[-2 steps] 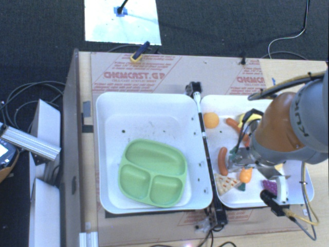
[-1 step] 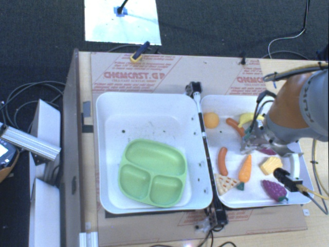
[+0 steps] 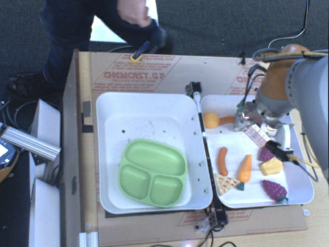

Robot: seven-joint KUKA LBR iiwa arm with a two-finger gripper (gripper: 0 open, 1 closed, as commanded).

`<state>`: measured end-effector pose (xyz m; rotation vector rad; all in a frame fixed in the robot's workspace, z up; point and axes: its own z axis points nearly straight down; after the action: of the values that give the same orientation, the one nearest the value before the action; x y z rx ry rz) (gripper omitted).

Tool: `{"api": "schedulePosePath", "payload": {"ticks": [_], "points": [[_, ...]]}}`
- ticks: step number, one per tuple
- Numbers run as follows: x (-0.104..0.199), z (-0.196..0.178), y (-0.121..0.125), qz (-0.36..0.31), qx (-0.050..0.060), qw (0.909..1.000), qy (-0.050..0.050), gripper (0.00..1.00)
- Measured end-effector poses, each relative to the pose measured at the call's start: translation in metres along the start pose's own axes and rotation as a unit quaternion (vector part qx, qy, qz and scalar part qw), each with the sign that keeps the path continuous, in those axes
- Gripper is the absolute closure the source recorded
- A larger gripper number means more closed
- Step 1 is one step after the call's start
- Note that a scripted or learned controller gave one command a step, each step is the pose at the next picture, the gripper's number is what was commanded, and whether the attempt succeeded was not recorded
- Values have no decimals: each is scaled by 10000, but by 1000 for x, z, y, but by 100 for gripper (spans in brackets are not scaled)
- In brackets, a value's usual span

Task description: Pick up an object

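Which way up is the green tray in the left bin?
Right side up. The green tray lies flat in the left bin, its three compartments facing up.

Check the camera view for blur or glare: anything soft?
Camera view: person's hand at top is motion-blurred; the bins read bright, near-washed white; green tray and carrot stay fairly sharp; gripper region is soft.

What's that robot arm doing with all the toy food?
The gripper is down in the right bin, near an orange ball. Toy food lies around it: a sausage, a carrot, cheese and grapes. The left bin has a green divided plate.
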<state>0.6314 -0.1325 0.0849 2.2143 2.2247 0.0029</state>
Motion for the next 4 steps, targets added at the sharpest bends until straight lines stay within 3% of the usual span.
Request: {"api": "schedulePosePath", "payload": {"ticks": [1, 2, 3, 4], "points": [[37, 1, -53, 14, 10, 10000, 4, 0], [48, 1, -97, 16, 15, 10000, 4, 0], [18, 0, -51, 6, 4, 10000, -3, 0], [38, 1, -101, 18, 16, 10000, 5, 0]]}}
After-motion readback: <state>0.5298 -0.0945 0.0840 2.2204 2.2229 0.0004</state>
